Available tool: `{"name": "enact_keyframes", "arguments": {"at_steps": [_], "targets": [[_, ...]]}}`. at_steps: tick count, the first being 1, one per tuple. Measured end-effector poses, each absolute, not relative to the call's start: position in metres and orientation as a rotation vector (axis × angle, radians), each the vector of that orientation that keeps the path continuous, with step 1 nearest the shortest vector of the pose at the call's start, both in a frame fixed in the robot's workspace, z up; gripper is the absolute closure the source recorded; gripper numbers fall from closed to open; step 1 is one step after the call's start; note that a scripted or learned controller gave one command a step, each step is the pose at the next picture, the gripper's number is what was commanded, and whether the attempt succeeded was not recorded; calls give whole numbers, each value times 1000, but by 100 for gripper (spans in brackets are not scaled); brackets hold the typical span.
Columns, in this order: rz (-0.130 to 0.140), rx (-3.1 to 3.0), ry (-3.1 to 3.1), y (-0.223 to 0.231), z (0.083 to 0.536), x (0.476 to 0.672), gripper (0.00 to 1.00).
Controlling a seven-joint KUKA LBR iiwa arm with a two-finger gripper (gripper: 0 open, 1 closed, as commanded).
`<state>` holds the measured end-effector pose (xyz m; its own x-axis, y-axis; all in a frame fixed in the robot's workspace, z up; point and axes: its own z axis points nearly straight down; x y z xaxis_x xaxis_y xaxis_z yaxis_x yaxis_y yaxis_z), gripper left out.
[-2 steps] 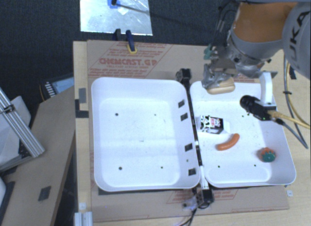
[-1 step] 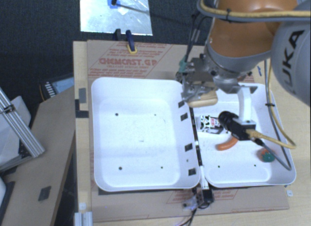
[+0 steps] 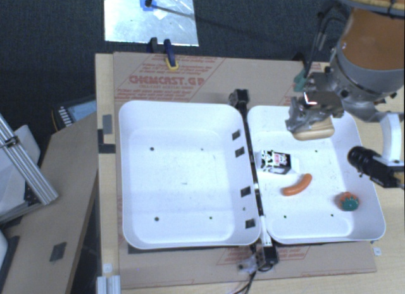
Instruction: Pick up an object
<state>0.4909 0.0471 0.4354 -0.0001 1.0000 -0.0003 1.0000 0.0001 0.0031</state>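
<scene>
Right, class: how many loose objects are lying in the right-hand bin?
4. A tan block at the back, under the tool; a black-and-white packet near the divider; an orange sausage in front of it; a teal ball front right. The arm may hide more.

One fixed camera, high above the table, looking down at a slant

It stands far enough back to take in both white bins, the left bin (image 3: 180, 172) and the right bin (image 3: 316, 179), while the arm (image 3: 373, 40) enters from the right edge
</scene>
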Motion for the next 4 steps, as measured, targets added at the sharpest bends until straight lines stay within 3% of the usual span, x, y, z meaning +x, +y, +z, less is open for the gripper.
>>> {"name": "enact_keyframes", "arguments": {"at_steps": [1, 3, 4], "targets": [[8, 2211, 2226, 49, 446, 492, 100], [6, 2215, 2226, 147, 534, 487, 100], [8, 2210, 2231, 146, 544, 487, 100]]}}
